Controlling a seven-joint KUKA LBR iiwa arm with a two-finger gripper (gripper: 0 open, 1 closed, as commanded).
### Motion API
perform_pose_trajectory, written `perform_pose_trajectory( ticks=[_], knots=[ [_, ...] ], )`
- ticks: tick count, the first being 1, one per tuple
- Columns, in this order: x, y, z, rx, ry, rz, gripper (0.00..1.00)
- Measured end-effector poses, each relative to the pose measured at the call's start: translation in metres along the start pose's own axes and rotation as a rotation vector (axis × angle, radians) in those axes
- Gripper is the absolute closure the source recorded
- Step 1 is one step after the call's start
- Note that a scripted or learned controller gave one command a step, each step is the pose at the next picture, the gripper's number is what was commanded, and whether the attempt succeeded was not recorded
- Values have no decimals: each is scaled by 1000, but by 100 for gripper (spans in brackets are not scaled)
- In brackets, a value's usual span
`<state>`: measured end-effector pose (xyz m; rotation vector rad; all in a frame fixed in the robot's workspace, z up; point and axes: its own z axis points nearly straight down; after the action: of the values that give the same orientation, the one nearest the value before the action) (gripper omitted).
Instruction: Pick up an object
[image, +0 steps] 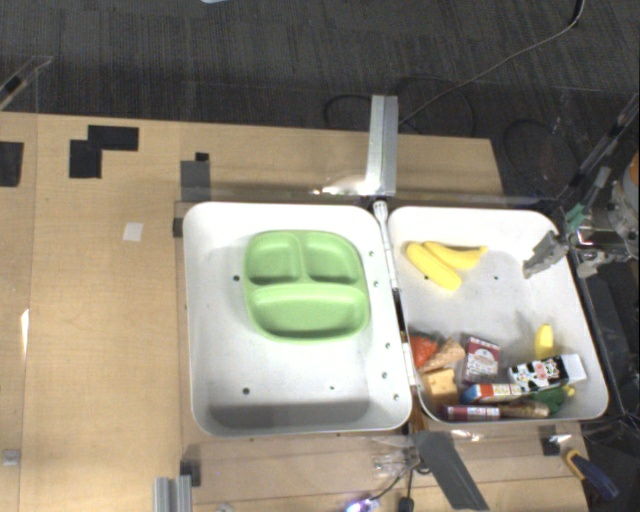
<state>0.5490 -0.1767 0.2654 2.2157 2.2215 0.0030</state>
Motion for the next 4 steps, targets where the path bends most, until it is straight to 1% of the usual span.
perform_pose_trajectory(
  ticks=[1, 2, 3, 4],
  knots=[
    [0, 2, -11, -6, -1, -3, 100],
    [0, 2, -11, -6, -1, -2, 0],
    [30, 107, 163, -1, 1, -236, 0],
    [40, 120, 178, 5, 0, -219, 0]
  ],
)
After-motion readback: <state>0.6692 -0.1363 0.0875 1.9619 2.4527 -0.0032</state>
